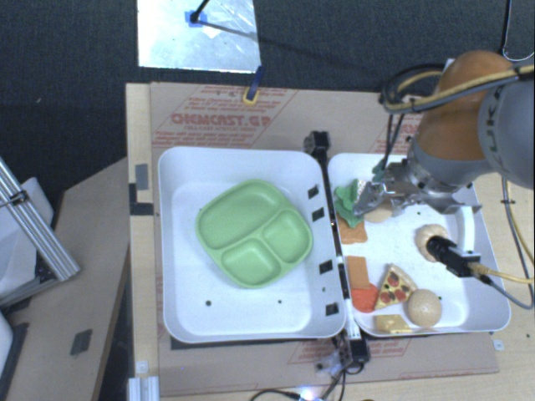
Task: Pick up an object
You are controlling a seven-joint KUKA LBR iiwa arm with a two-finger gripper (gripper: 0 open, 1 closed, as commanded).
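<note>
My gripper [365, 200] hangs low over the upper left part of the right bin [481, 303]. It sits right at a green leafy toy [345, 199], with a small beige piece [379, 216] just below it. I cannot make out whether anything is held. Below lie an orange cracker [354, 233], an orange slab [357, 269], a red piece [364, 298], a pizza slice [394, 286], a beige ball [424, 307] and a yellow piece [389, 324].
The left bin [180, 224] holds a green divided plate [254, 233]. A black divider with clips [328, 224] runs between the bins. The grey and orange arm [468, 115] covers the right bin's upper right.
</note>
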